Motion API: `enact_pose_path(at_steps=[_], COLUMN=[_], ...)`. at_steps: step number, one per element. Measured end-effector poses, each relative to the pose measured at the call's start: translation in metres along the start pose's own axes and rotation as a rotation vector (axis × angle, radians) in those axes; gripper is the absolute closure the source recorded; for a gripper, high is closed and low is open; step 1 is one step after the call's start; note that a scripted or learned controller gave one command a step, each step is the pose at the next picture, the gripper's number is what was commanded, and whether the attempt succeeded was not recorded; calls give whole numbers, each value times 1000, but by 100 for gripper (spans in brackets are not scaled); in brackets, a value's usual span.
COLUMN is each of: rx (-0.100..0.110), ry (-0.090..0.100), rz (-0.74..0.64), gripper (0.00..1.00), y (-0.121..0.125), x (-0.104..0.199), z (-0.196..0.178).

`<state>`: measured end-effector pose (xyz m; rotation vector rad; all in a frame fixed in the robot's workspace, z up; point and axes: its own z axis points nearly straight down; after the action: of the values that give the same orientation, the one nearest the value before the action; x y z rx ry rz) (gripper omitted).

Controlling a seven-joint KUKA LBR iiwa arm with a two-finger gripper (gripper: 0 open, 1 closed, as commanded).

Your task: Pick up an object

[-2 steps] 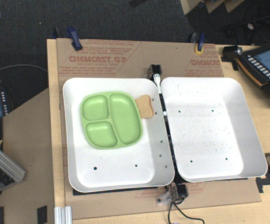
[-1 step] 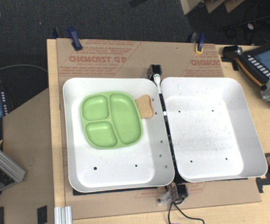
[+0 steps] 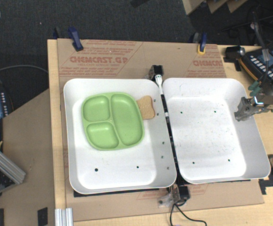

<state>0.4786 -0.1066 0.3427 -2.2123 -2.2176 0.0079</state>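
Bench (image 3: 103, 55): brown board with red print, you see it under both bins; blue clamp (image 3: 75, 38) on its far edge at left, another clamp (image 3: 202, 45) at far right.
Left bin (image 3: 112, 173): white, shallow, touching the right bin along the middle seam.
Right bin (image 3: 211, 164): white, dark specks across its floor.
Plate (image 3: 111, 120): green, three compartments, lying flat in the far half of the left bin.
Arm (image 3: 263, 74): you see it coming in from the right, over the right bin's far right rim.
Gripper (image 3: 246, 108): grey, at the right bin's right edge, above the rim; you can't make out its jaws from this angle, so how far they stand open cannot be told, and nothing shows between them.
Sponge (image 3: 146, 107): tan, small, in the left bin, touching the plate's right edge, just beside the seam; well apart from the gripper.
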Motion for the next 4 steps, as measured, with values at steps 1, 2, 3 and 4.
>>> enact_pose_path(at_steps=[1,2,3,4], rx=[-19,-2,-20,-2], ry=[-8,0,-8,0], rz=[4,2,4,2], gripper=[100,100,100,100], y=[35,12,42,19], x=[-40,-14,-56,-33], z=[-65,9,-58,6])
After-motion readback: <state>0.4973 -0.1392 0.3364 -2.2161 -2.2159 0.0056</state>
